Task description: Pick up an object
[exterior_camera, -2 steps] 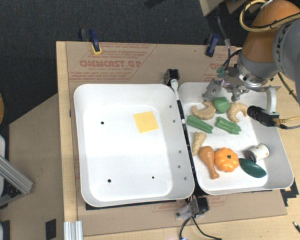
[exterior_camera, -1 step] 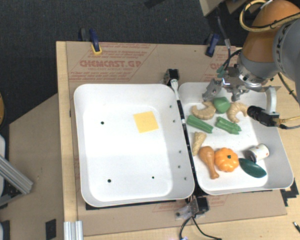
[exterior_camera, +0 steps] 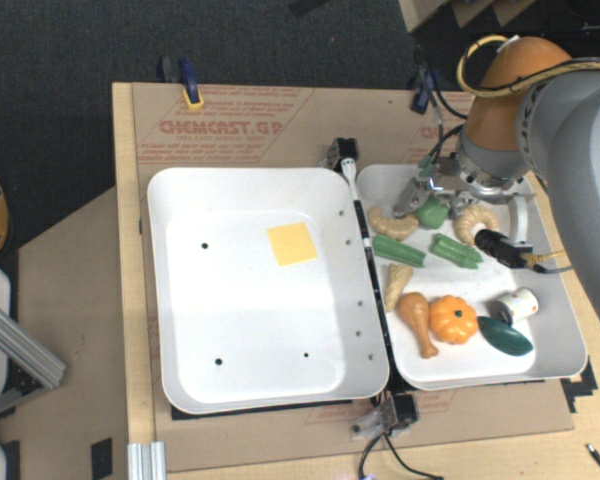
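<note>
My gripper (exterior_camera: 427, 196) is low over the back of the right bin (exterior_camera: 555, 343), reaching in from the right. A small green piece (exterior_camera: 432, 212) lies directly under it, touching or nearly so; I cannot tell whether it is held. Close by are a beige lump (exterior_camera: 393, 225) to its left and a curved beige piece (exterior_camera: 469, 225) to its right. In front of them lie a long green pod (exterior_camera: 398, 251) and a shorter green one (exterior_camera: 455, 251). Nearer the front are a brown drumstick (exterior_camera: 417, 318), an orange pumpkin (exterior_camera: 452, 320), a dark green oval (exterior_camera: 506, 337) and a small white cylinder (exterior_camera: 520, 305).
The left bin (exterior_camera: 180, 268) holds a flat yellow square (exterior_camera: 292, 243) near its middle back. A pale thin stick (exterior_camera: 395, 284) lies along the right bin's left wall. Both bins sit on a brown board (exterior_camera: 230, 118) held by clamps at the back.
</note>
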Robot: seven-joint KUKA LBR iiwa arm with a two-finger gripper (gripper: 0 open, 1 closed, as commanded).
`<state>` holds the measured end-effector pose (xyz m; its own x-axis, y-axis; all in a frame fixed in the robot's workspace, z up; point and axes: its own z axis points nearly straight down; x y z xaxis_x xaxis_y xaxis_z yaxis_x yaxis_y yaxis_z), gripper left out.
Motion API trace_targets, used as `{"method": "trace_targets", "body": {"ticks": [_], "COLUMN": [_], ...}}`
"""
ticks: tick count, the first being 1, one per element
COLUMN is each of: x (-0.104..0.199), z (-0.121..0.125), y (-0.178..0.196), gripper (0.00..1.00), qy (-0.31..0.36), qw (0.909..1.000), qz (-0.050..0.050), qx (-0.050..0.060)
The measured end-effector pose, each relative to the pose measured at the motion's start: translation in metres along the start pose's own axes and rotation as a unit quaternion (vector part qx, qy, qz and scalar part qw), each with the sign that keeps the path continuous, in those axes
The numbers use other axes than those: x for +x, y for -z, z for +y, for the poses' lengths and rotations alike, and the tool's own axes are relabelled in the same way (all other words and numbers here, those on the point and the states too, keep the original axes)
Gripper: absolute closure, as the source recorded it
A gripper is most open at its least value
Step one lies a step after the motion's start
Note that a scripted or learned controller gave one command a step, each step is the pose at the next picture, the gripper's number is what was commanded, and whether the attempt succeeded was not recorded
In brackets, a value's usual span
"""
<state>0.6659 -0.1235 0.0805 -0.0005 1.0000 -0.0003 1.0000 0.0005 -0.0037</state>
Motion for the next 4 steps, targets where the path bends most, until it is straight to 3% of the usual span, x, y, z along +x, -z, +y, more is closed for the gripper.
{"method": "trace_targets", "body": {"ticks": [1,2,3,4], "x": [0.001,-0.016,0.020,0.056], "z": [0.003,0.002,-0.037,-0.073], "y": [0.019,0.195,0.427,0.240], "gripper": [1.00,1.00,1.00,1.00], "qy": [0.001,0.000,0.001,0.000], "qw": [1.0000,0.9999,0.9999,1.0000], "qz": [-0.001,-0.003,-0.002,0.002], "qx": [-0.006,-0.012,-0.013,0.008]}}
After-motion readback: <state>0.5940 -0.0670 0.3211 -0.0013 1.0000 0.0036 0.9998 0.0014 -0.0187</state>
